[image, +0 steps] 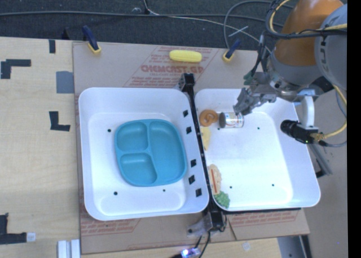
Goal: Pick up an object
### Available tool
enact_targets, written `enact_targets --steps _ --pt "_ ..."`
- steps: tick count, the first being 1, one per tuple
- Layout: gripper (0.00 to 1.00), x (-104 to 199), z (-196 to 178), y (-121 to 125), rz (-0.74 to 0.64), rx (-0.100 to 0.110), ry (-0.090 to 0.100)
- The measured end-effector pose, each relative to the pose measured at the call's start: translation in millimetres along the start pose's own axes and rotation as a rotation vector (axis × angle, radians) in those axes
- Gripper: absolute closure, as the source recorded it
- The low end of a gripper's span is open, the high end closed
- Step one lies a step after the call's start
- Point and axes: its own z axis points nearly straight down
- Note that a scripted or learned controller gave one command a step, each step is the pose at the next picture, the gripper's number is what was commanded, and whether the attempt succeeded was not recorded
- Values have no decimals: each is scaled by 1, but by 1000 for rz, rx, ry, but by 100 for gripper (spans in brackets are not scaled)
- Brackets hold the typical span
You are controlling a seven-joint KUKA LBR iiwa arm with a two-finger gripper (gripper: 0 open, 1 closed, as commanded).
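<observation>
Red printed lettering runs across the brown cardboard sheet (152,71) lying on the table (34,138), just behind the left bin (90,102). The characters are too blurred to read with certainty. No other text, number or sign is legible.

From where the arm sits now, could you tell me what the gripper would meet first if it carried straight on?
Probably the small silver can lying just below the gripper in the right white bin; depth is unclear.

Right bin (282,195) centre open; donut (208,118), can (231,120), sandwich (215,179) crowd left wall.
</observation>
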Motion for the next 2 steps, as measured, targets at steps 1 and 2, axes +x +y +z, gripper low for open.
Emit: enact_targets --steps 1,2 --pt "100 62 1 -9 -1 0 0" --pt "100 121 2 -14 -2 1 1"
